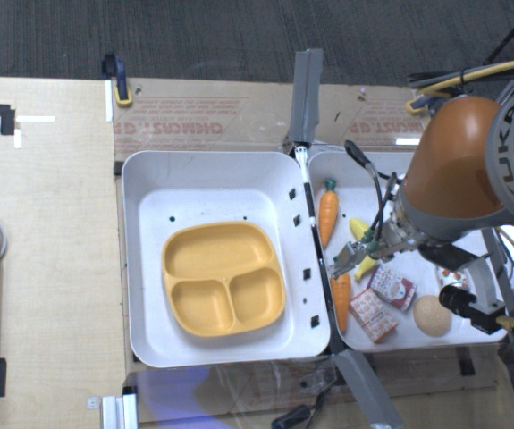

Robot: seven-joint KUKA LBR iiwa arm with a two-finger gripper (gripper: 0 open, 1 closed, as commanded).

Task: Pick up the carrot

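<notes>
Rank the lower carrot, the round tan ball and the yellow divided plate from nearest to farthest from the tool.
From the tool:
1. lower carrot, just below it in the right bin.
2. round tan ball, at the right bin's lower right.
3. yellow divided plate, in the left bin.

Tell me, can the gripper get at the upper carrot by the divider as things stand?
Probably yes. The upper carrot lies exposed along the right bin's left wall, nothing on top of it, and the gripper hovers just below it. The wall alongside may crowd a finger.
</notes>
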